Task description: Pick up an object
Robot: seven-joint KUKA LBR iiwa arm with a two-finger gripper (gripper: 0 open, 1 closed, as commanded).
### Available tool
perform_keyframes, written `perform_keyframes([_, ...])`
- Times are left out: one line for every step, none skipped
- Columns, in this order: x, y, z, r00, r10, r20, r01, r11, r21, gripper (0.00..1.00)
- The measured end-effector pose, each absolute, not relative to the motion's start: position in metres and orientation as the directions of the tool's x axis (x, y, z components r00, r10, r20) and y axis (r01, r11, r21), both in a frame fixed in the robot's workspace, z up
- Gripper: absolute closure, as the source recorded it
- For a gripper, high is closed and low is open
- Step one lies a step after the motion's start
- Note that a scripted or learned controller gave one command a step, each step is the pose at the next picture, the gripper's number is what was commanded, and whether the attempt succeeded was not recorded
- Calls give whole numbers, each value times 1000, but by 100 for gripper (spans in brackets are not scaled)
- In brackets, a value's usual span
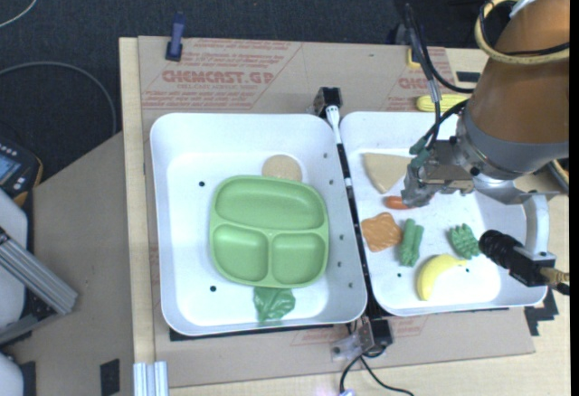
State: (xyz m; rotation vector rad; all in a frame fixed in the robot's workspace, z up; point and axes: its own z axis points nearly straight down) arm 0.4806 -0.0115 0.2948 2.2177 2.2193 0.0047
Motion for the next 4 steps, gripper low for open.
perform_keyframes([481, -11, 305, -1, 1000, -1, 1000, 1, 7, 100])
perform_keyframes([479, 27, 267, -4, 1000, 2, 1000, 4, -6, 100])
perform_keyframes([480, 40, 351, -3, 1000, 2, 1000, 3, 10, 100])
perform_keyframes([487, 18, 255, 4, 1000, -2, 1000, -4, -11, 100])
